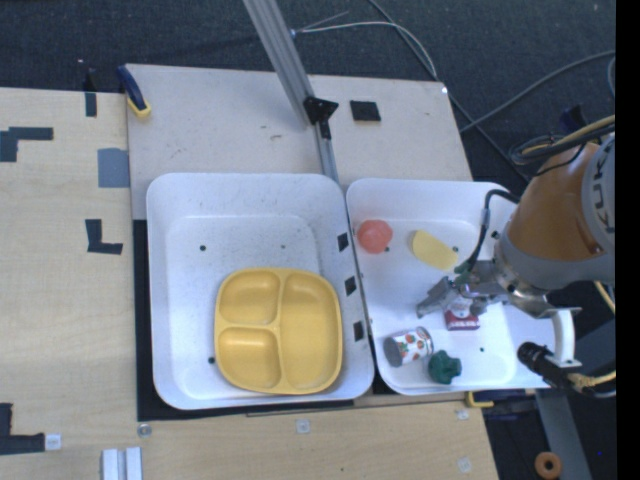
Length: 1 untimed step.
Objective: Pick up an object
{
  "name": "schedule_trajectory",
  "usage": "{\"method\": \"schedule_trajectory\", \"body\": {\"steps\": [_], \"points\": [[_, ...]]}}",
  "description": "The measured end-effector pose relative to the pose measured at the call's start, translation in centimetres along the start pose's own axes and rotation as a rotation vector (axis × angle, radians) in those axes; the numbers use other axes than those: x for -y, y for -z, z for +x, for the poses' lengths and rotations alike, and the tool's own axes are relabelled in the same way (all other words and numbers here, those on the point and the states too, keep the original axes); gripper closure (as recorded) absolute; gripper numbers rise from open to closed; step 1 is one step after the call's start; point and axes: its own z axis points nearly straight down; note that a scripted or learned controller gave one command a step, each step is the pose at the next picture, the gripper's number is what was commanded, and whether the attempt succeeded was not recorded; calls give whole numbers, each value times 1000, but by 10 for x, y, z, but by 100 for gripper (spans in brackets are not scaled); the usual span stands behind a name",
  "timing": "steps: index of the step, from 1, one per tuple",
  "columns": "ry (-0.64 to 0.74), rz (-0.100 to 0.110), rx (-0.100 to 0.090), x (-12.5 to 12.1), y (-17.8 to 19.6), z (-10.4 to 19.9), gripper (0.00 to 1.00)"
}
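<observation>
Green toy (445,367) and small cup (409,346) lie just camera-side of the gripper (447,299), its spread state unclear, red-white item (461,318) directly beneath it.

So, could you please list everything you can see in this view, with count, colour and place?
bins: two, white, side by side on the bench
divided plate: one, yellow, left bin
ball: one, pinkish red, right bin, far side
yellow object: one, yellow, right bin, beside the ball
small cup: one, white with red, right bin, near edge
green object: one, dark green, beside the cup
gripper: one, grey, over the right bin
</observation>
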Motion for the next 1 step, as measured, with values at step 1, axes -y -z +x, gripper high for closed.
{"method": "schedule_trajectory", "body": {"steps": [1], "points": [[-3,-12,8,-1,-49,-3,0]]}}
